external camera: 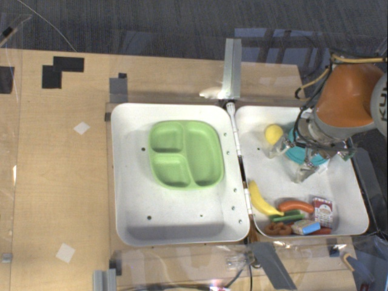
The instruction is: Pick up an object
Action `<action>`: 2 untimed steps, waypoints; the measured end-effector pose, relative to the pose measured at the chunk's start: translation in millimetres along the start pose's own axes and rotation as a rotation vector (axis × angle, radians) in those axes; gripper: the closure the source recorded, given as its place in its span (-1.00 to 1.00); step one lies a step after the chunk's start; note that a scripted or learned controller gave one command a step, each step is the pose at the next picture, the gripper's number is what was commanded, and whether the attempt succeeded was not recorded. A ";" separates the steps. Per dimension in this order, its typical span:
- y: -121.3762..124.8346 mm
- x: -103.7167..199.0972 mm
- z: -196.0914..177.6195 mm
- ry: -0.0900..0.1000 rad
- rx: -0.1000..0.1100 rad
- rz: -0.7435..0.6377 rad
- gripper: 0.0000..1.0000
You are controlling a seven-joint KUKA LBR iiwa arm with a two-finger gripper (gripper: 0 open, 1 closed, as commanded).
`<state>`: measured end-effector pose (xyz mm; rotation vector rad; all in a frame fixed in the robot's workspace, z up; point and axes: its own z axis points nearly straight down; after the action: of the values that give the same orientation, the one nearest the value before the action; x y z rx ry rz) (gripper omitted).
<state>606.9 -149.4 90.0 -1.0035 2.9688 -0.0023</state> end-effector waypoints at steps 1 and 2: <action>23.4 -61.0 1.8 -0.004 0.002 -0.137 -1.00; -19.1 -68.1 0.8 -0.005 0.005 -0.088 -1.00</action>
<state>672.6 -123.2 89.7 -1.1304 2.9164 -0.0072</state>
